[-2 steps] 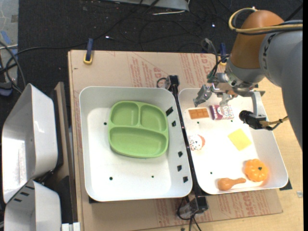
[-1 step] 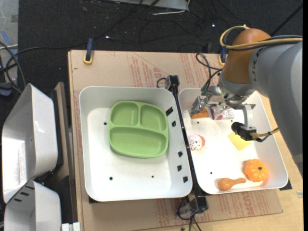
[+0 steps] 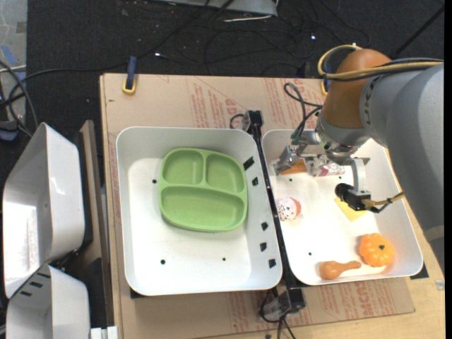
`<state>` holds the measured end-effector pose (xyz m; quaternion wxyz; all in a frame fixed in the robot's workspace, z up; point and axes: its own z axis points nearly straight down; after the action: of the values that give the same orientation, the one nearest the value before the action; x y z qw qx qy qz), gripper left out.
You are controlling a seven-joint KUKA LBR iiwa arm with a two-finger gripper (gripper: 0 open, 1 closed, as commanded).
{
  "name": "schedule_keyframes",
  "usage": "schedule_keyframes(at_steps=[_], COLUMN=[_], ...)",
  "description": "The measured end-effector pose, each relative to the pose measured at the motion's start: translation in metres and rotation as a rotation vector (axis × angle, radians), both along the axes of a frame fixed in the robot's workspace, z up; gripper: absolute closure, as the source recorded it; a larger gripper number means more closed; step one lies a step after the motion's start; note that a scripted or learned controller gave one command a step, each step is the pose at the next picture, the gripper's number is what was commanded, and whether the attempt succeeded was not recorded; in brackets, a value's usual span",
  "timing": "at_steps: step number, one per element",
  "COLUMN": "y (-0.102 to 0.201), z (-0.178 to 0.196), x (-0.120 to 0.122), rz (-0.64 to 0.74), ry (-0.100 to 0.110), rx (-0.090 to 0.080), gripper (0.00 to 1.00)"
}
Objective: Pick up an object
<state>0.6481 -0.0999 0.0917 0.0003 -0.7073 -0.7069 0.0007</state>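
Pumpkin (image 3: 375,249) sits in right bin (image 3: 395,189) near front corner, beside orange gourd (image 3: 337,268). Gripper (image 3: 305,159) hovers over bin's back; jaws' state unclear.

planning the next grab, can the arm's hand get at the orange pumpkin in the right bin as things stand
Probably yes. The pumpkin sits in the open near the right bin's front corner, nothing over it; the hand hangs above the same bin's far end.

Green divided tray (image 3: 203,190) looks smooth matt plastic, white bins (image 3: 134,210) glossy plastic. Tabletop (image 3: 191,97) is matt brown cardboard. Orange pumpkin (image 3: 375,249) shines, perhaps rubbery plastic. Arm (image 3: 409,111) is smooth grey.
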Motion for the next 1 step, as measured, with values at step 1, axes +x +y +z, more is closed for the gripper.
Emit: schedule_keyframes(at_steps=[1], y=[-0.0001], z=[0.0115], x=[0.0007], rz=[-0.001], ry=[-0.003], rx=[0.0], gripper=[1.0])
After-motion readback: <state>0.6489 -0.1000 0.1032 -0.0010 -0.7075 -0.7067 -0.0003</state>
